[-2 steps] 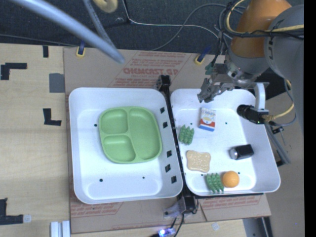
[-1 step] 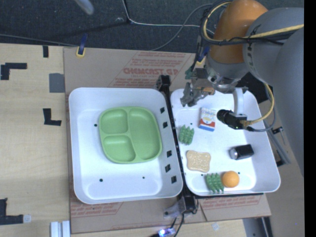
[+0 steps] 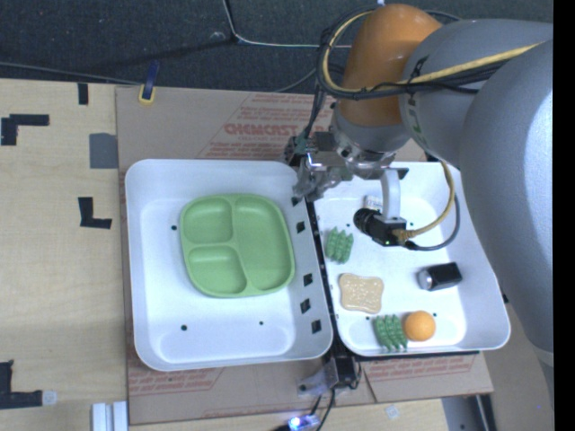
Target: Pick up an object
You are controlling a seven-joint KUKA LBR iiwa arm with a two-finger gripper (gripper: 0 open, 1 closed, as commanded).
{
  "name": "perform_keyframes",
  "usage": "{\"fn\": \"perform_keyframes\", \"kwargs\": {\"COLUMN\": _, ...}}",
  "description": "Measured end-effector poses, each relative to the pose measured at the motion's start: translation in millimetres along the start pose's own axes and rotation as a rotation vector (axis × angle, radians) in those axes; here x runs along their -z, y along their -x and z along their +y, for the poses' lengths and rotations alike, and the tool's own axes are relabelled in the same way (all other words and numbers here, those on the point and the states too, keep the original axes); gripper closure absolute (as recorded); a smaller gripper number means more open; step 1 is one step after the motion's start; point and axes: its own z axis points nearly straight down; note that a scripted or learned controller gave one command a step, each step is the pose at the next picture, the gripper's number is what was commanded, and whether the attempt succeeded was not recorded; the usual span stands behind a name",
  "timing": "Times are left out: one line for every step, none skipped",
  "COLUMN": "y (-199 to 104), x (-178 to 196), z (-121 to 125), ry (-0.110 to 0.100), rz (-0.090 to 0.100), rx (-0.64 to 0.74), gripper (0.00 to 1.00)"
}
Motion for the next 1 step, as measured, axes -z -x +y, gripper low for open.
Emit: {"fn": "perform_keyframes", "kwargs": {"y": -51.1, "x": -10.0, "z": -3.1, "ry": 0.0, "rz": 0.0, "rx": -0.001, "gripper": 1.0}}
